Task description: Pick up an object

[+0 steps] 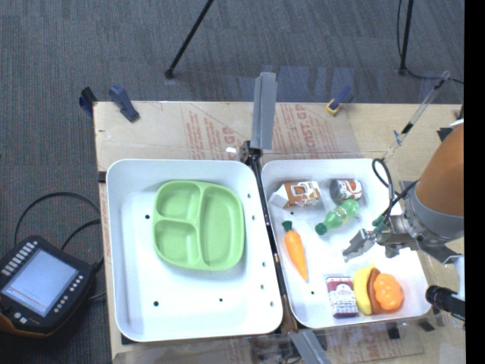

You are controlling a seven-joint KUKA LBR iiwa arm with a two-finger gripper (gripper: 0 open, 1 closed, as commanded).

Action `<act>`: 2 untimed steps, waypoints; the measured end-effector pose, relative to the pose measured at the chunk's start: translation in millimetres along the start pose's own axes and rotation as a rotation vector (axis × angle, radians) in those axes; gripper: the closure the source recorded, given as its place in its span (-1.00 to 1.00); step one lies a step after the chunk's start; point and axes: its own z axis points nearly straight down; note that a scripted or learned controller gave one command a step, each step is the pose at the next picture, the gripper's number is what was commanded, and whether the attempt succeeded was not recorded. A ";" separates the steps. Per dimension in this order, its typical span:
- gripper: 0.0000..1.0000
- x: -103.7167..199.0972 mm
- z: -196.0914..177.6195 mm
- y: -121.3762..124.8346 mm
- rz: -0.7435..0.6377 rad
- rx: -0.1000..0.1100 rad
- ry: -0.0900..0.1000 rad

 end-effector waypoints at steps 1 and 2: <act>-1.00 44.0 113.2 -5.2 -0.008 -0.001 0.000; 1.00 42.1 105.2 -6.9 0.000 0.004 0.002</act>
